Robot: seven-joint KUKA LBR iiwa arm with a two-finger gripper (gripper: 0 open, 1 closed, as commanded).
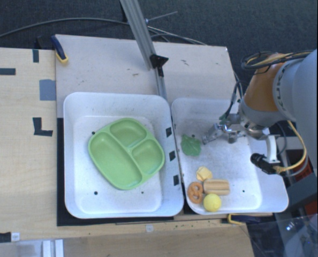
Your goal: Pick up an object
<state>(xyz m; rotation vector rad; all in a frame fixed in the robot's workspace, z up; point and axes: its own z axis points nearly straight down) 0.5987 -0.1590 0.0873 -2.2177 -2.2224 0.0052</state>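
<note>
Tool (206,139) beside green leafy item (190,145); whether its grip is closed, I cannot tell.

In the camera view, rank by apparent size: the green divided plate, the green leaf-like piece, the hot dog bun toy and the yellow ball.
Largest to smallest:
1. green divided plate
2. green leaf-like piece and hot dog bun toy: too alike to rank
3. yellow ball

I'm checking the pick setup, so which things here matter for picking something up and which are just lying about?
For the job:
gripper
small green leafy piece
yellow ball
tan bread roll
orange pretzel-like ring
pale yellow chunk
right white bin

Lying about:
green divided plastic tray
left white bin
</note>
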